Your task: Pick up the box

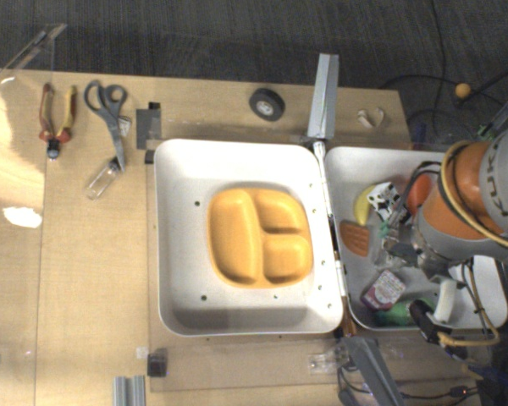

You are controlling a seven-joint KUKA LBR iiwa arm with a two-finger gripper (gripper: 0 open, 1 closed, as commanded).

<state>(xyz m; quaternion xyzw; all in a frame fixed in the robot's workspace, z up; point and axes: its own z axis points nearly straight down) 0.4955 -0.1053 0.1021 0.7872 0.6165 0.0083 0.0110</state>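
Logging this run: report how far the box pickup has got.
Done: the arm is over the right bin. In hand: the gripper is low among the clutter, beside a purple packet; no item visibly held. Left: grasping and lifting the box. The yellow tray sits in the left bin.

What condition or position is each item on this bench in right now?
Yellow tray: lying flat in the left bin.
Purple packet: lying tilted in the right bin.
Orange piece: resting by that bin's left wall.
Scissors: closed, on the bench.
Pliers: closed, on the bench.
Arm: over the right bin.
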